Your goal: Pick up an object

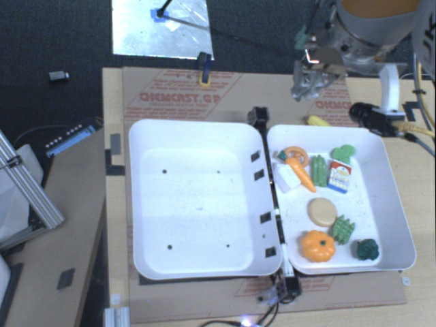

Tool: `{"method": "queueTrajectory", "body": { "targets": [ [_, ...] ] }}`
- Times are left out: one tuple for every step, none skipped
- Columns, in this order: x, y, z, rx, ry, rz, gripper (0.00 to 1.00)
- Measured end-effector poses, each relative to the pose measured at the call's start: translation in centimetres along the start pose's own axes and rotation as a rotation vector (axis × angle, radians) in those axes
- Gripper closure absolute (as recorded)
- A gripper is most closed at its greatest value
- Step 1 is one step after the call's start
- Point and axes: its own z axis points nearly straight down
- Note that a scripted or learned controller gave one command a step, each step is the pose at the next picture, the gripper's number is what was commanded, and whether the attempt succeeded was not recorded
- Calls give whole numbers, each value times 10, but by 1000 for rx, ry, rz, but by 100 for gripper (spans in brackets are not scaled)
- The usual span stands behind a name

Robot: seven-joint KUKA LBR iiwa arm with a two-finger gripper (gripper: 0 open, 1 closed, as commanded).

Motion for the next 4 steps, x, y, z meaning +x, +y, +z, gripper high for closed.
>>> {"method": "queueTrajectory", "body": {
  "targets": [
    [73,-10,-116,5,3,-2,100],
    [114,-109,-110,20,1,-2,100],
    [41,-110,-107,20,-4,15,100],
    [-23,-111,-110,17,-4,15,100]
  ]
}}
